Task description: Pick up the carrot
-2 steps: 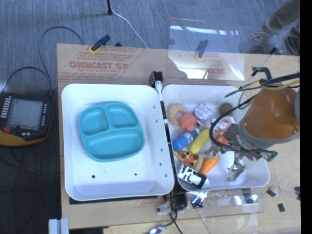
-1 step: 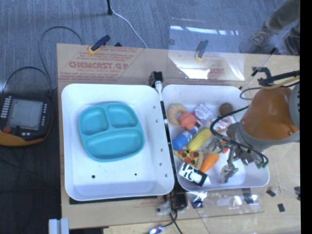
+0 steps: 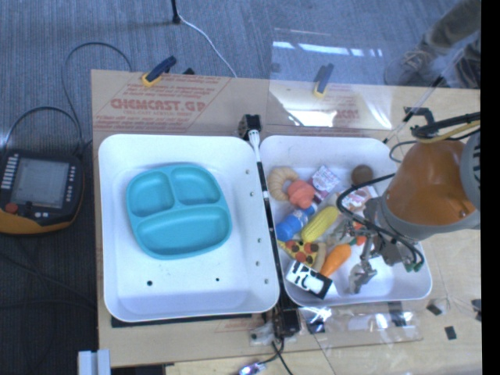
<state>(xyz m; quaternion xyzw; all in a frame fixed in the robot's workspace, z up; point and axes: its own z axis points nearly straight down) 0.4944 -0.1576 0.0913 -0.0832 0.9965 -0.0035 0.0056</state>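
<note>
The carrot [image 3: 336, 260] is a short orange piece lying tilted in the lower middle of the right bin [image 3: 414, 291], between a yellow corn cob [image 3: 320, 225] and a black-and-white card [image 3: 306, 278]. My gripper [image 3: 362, 273] hangs low over the bin floor just right of the carrot, below the grey wrist and orange band [image 3: 426, 182]. The carrot lies beside the gripper and nothing shows inside it. The arm covers the bin's right part.
Around the carrot lie a blue item [image 3: 289, 227], a red-orange toy [image 3: 301, 194], a tan ring [image 3: 281, 180], a pink-white packet [image 3: 324, 180] and a brown ball [image 3: 361, 176]. The left bin [image 3: 117, 287] holds a blue divided plate [image 3: 180, 209]. Cables run at the right.
</note>
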